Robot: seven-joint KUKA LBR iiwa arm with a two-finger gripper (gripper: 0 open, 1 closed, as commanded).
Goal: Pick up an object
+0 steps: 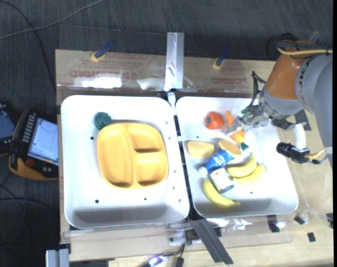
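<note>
The right bin (279, 196) holds a heap of toy food. A red tomato (214, 120) lies at its back, with a small orange piece (229, 118) beside it. Nearer the middle are a pale yellow wedge (199, 148), a blue and white bottle (217, 163) and two bananas (247, 169) (218, 196). My gripper (251, 115) hangs low over the back right of this bin, just right of the orange piece and above a small orange thing (238, 136). I see nothing held in it.
The left bin (79, 193) carries a yellow divided tray (132, 153) and a teal ball (102, 119) at its back left. A metal divider (174, 60) stands behind the seam between the bins. A handheld pendant (35, 146) lies on the floor at far left.
</note>
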